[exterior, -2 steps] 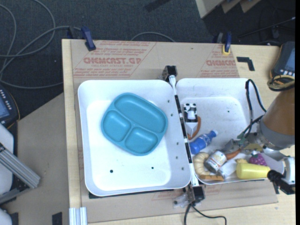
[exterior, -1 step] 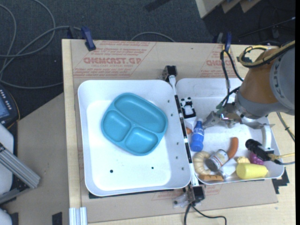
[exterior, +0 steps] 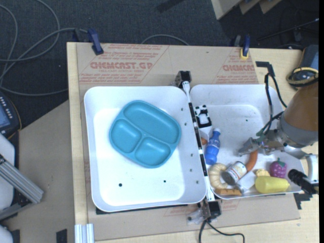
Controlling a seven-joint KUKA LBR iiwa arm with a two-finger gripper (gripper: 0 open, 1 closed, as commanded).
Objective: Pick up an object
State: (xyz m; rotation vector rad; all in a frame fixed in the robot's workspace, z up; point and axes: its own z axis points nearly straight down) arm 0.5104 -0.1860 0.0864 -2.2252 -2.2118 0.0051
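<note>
Camera view, read from the left: the left shallow white bin (exterior: 101, 186) carries one item, a light blue three-compartment plastic plate (exterior: 145, 133), lying flat near the bin's centre and well apart from every wall. It appears parked there rather than staged for a grasp.

Along the divider, inside the right shallow white bin (exterior: 228, 97), a small blue plastic bottle with a red cap (exterior: 212, 146) lies tilted, close against the wall. Candidate objects crowd the near corner of this bin: a pale ring-shaped pastry toy (exterior: 217, 173), a small metal can on its side (exterior: 234, 172), an orange carrot-shaped piece (exterior: 251, 160), a purple fruit-shaped toy (exterior: 277, 168) and a yellow lemon-shaped toy (exterior: 272, 185). They touch or overlap, probably having slid together, which would complicate a clean grasp.

At the right, the gripper (exterior: 258, 145) hangs over this cluster, just above the carrot piece. Whether it is spread or closed cannot be determined. Nothing is visibly held. The pick is judged not yet achieved.
</note>
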